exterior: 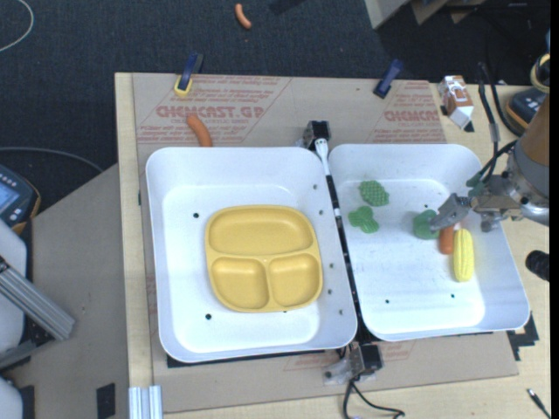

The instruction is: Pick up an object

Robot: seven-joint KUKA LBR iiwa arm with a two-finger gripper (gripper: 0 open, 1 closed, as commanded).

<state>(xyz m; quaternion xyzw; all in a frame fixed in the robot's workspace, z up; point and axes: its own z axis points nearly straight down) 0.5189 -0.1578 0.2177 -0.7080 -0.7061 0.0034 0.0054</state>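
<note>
Over the right bin (pixel 384 317), the gripper (pixel 447 219) hovers low among toy foods, touching a green piece (pixel 425 226), carrot (pixel 446 240) and corn (pixel 463 254); its grip cannot be told. Centring on one item should avoid a glancing miss.

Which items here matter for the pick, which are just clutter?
Job:
tool
green piece beside the tool
orange carrot
yellow corn
two other green pieces
right bin

Lying about:
yellow tray in left bin
orange piece on bench
clamps
</note>
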